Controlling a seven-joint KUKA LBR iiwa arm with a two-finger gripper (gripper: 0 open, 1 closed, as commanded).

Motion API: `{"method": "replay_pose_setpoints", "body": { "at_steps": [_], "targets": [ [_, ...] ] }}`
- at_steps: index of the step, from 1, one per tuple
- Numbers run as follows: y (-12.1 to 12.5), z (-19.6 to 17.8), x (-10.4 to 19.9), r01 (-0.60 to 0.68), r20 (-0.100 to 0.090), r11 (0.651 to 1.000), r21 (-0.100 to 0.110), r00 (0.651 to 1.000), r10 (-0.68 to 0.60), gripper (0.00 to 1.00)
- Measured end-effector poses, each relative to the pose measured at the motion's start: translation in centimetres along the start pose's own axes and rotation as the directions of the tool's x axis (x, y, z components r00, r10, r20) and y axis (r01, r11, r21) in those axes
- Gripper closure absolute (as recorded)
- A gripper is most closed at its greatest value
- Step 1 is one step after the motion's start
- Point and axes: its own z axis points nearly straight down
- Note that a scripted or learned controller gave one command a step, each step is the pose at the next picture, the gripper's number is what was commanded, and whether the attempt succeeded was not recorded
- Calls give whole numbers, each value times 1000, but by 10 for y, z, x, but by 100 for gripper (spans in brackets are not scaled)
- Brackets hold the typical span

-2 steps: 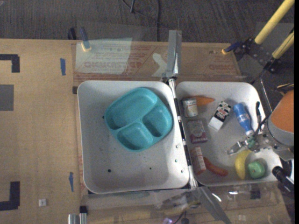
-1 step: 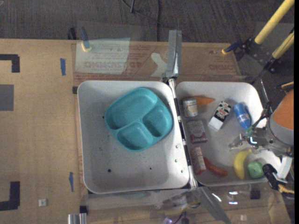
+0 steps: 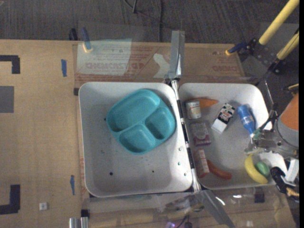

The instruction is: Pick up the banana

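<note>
Banana (image 3: pixel 253 170) is lying at the near right corner of the right bin (image 3: pixel 232 90), beside a green object (image 3: pixel 262 168). Gripper (image 3: pixel 261 145) is hovering just above; finger state indeterminable. Pick not yet made.

Yellow banana (image 3: pixel 253 169) lies curved in the right bin's near-right corner.
</note>
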Motion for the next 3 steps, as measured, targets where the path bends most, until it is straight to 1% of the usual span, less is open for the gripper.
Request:
{"method": "replay_pose_setpoints", "body": {
  "at_steps": [1, 2, 3],
  "targets": [
    [-19, -82, 70, -574, 14, 819, 17, 819, 574, 100],
    [0, -122, 83, -908, 21, 419, 7, 419, 908, 100],
    [0, -122, 83, -908, 21, 418, 8, 418, 908, 0]
  ]
}}
